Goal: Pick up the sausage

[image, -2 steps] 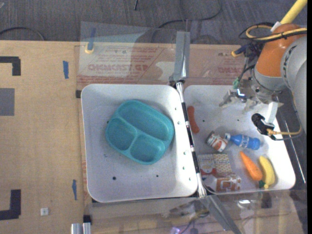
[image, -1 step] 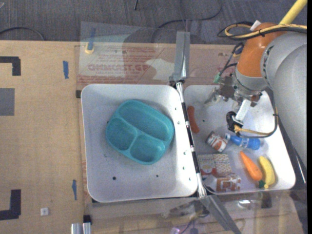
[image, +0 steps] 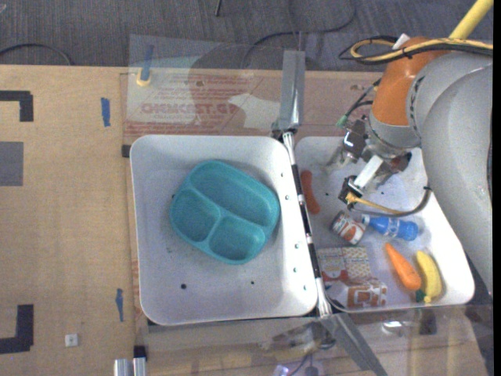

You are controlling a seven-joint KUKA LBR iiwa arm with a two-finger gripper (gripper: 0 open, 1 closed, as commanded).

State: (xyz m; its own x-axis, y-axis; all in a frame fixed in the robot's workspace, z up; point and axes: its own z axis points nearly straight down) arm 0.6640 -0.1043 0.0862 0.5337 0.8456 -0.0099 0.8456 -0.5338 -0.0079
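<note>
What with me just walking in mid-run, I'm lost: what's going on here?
A grey arm reaches from the right over the right bin, its pincer hanging above the bin's upper part. The sausage lies by that bin's left wall, not yet picked up. A can, blue bottle, carrot and banana lie nearby. The left bin holds a teal plate.

Probably a robotics lab: plywood bench (image: 63,233) with black tape marks (image: 26,106) left of the left white bin (image: 149,163), grey carpet (image: 94,6) and loose cables (image: 290,6) beyond it, industrial arm (image: 454,116) to its right.
</note>
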